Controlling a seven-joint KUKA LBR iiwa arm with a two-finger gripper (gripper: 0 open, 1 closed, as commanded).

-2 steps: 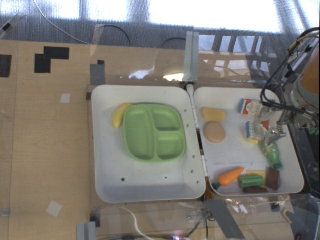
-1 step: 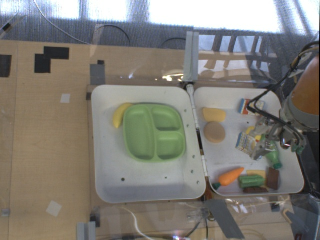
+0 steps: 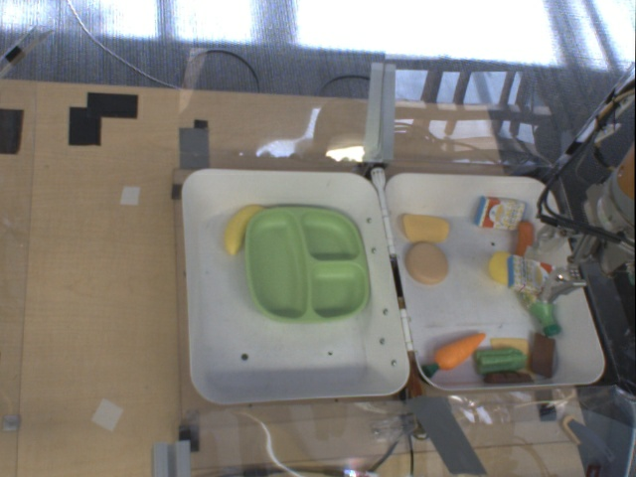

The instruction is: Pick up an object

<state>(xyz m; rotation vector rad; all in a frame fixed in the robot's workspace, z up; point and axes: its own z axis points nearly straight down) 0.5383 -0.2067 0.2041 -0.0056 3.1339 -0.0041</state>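
Hovering at the 3 o'clock edge of the right bin point(image 3: 596, 366), the pincer point(image 3: 561, 284) hangs off the arm that reaches in from the right; whether its fingers are wide or narrow I cannot tell, since cables and glare blur them, and nothing can be seen held. Just beside it, toward 7 o'clock, lies a small green bottle point(image 3: 545, 318), the nearest likely target; its long axis seems to run roughly from 11 to 5 o'clock. Toward 9 o'clock sits a colourful packet point(image 3: 525, 270) touching a yellow piece point(image 3: 499, 266). Further off, toward 8 o'clock, an orange carrot point(image 3: 459, 351) lies along the bin's bottom wall, its axis running 8 to 2 o'clock. The left bin point(image 3: 214, 296) carries a green divided plate point(image 3: 303, 262) and a banana point(image 3: 236, 229), well apart from the pincer, at 9 o'clock.
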